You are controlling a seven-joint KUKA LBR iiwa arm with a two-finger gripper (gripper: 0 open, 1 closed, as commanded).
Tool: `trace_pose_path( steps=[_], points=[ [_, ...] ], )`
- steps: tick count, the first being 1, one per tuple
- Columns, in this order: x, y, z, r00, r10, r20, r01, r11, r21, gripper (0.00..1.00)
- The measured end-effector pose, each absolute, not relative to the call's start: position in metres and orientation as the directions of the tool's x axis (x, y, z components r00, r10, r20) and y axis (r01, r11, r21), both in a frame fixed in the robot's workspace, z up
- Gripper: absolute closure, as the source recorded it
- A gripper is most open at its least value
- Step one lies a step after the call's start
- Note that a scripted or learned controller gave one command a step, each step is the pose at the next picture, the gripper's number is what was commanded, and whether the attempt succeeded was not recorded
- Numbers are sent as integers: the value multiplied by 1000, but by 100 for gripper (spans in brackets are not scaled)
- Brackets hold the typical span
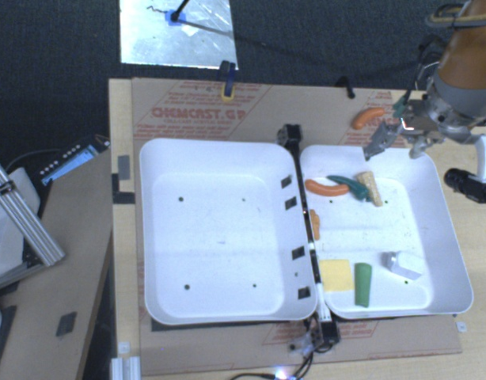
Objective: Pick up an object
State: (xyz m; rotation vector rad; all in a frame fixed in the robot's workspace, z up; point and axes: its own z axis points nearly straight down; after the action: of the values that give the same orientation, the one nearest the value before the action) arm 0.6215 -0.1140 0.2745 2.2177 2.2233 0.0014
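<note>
Nothing has been picked up yet. The gripper (398, 142) is seen above the right bin's (453, 248) far rim, fingers apart and empty. Sausage (326, 187), sponge (336, 275) and other objects lie untouched.

A dark blue-grey carpet (53, 54) covers the floor around the light wooden bench (61, 236). A shiny metal sheet (180, 26) lies on the carpet beyond it. Aluminium framing (21, 220) crosses the left edge.

The end effector (400, 139) hangs above the far edge of the right bin (445, 212). Inside that bin lie an orange sausage (325, 187), a teal piece (355, 186), a yellow block (336, 275), a green cylinder (362, 283) and a grey lump (400, 264). Another orange piece (367, 118) sits on the desk (203, 109).
</note>
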Motion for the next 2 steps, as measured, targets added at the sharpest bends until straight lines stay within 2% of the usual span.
trace_pose_path(
  steps=[1, 2],
  points=[
    [645, -21, 316, -14, 1000, 3, 1000, 14, 8, 0],
    [644, -28, 325, -8, 1000, 1, 1000, 8, 7, 100]
  ],
)
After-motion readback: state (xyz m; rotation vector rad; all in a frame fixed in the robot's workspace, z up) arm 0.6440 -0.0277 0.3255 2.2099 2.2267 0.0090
